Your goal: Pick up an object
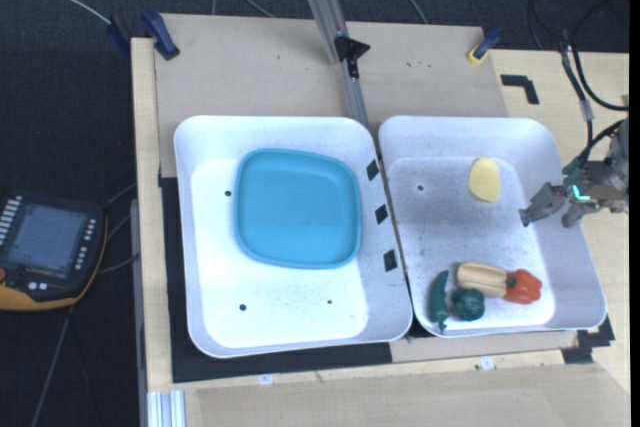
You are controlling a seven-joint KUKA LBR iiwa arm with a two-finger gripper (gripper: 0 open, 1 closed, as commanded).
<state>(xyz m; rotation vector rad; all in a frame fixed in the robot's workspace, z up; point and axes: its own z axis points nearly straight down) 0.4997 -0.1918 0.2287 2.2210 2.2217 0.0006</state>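
Hovering at the right bin's [560,165] right wall, gripper [548,208] has fingers [535,209] apart with nothing between them, yellow lemon-like piece [485,180] just left of the fingertips, wooden stick [484,276], red-orange piece [523,287] and green piece [455,300] lying below them.

Illumination: bright, even, from overhead.
Shadows: soft, faint beneath the bins [200,215].
Glare: mild on white surfaces.
Focus: slightly soft throughout.
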